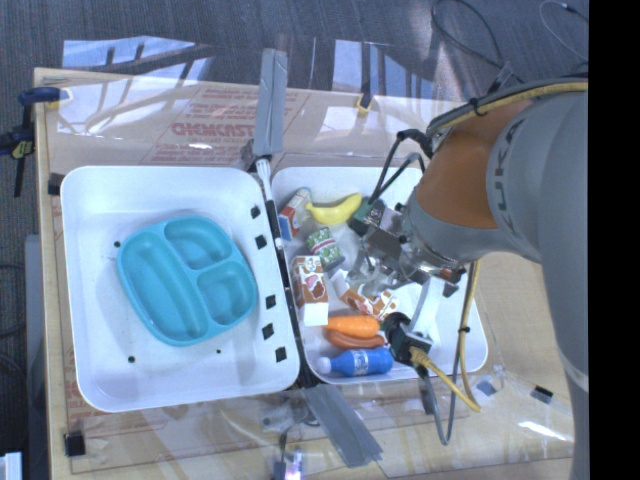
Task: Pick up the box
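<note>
In the camera view, your gripper (383, 268) hangs low in the right bin (478, 353), beside the box (308, 279); you cannot tell whether it is released or clenched. You look to be in the approach, so next centre over the box. The carrot (352, 326), blue bottle (358, 362) and banana (335, 208) crowd it.

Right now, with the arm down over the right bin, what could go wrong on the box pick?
1. Clutter: the small brown-and-white carton box lies close beside the orange carrot-shaped toy, the blue plastic bottle and small packets, so the grab may catch a neighbour.
2. The metal two-finger gripper sits to the camera's right of the box, over the packets, so it may close on the wrong item.
3. The box lies near the right bin's left wall, so a finger may hit it.
</note>
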Robot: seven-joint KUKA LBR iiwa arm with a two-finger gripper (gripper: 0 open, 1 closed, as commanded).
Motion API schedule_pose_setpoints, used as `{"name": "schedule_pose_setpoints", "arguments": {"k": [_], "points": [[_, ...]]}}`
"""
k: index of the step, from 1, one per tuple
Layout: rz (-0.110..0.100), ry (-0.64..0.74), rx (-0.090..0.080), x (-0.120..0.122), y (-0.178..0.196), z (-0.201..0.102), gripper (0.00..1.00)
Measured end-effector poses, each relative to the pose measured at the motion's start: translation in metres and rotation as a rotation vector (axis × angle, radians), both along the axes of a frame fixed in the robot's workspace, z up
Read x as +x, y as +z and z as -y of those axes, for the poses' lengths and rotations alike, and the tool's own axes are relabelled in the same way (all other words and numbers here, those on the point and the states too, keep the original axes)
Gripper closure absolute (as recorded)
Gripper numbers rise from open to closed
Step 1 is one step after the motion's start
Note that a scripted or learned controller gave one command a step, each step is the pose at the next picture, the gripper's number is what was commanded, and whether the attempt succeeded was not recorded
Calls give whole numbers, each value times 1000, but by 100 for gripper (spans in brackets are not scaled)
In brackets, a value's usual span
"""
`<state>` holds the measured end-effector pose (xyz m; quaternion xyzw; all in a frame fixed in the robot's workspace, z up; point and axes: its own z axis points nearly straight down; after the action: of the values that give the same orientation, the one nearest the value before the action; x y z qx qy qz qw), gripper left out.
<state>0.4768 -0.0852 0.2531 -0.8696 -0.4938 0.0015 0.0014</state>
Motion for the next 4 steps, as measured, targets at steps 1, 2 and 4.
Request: {"name": "schedule_pose_setpoints", "arguments": {"k": [1,2,4], "points": [[-2,-121,1,0,-28,-22,100],[-2,-490,-1,0,12,-71,100],[-3,-826,-5,-1,-36,-155,100]]}}
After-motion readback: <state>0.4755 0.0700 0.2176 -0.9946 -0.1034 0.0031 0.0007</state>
